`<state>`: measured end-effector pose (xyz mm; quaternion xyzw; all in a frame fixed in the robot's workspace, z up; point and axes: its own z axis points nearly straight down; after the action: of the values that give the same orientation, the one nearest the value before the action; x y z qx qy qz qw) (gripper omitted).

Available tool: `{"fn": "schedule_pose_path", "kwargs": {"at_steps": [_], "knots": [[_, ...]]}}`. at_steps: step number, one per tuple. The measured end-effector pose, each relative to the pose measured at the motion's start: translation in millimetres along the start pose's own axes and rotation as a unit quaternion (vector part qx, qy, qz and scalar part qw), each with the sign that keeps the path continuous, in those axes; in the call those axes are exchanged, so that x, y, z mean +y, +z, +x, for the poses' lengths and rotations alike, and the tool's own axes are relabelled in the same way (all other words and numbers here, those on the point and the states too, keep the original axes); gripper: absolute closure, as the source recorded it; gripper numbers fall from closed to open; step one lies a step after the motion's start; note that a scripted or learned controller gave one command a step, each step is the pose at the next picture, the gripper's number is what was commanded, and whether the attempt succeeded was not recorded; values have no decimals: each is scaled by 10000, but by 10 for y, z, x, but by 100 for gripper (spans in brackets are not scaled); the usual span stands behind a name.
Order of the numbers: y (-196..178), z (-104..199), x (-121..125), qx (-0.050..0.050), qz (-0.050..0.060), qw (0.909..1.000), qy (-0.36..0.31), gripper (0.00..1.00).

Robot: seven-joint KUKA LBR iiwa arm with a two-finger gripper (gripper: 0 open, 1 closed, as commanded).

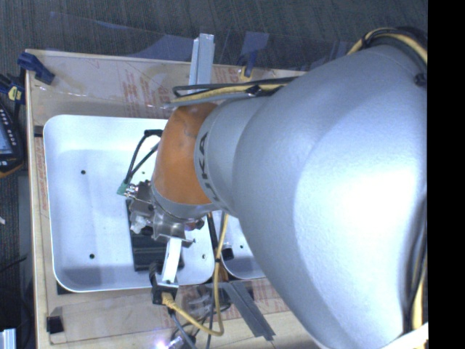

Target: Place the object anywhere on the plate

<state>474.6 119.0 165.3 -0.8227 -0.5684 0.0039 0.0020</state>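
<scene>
the gripper [149, 235] hangs low over the left bin [73, 195], near its right wall and front edge; whether it is released or clenched i cannot tell. the arm [320, 195] covers most of the right bin [243, 267], so the object and the plate cannot be placed from here. the risk, as i judge it: a blind descent could strike the bin floor or close on nothing. writing on the orange band [182, 158] is too blurred to read.
</scene>
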Motion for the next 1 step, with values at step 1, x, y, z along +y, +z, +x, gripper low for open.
{"fn": "schedule_pose_path", "kwargs": {"at_steps": [1], "knots": [[296, 535, 6, -6, -8, 10000, 86, 100]]}}
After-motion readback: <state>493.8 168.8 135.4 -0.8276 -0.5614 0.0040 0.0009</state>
